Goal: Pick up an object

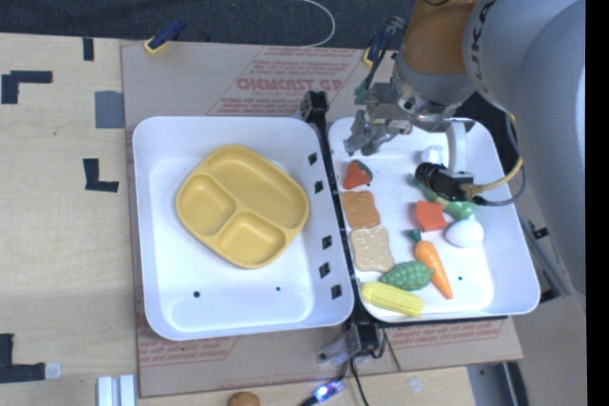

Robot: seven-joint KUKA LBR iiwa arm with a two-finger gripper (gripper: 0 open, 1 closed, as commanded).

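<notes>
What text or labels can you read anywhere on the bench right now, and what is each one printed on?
Red print on the cardboard sheet behind the bins: upside down and blurred, possibly "CHEMCAST", not certain.
A smaller red line beneath it: too blurred to read.
Faint red print on the cardboard's front edge: unreadable.
Yellow tray, white bins and toy foods: no text.

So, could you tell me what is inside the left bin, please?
The left bin holds one yellow tray with three compartments, nothing in them. Whatever bin floor lies under the tray is covered.
</notes>
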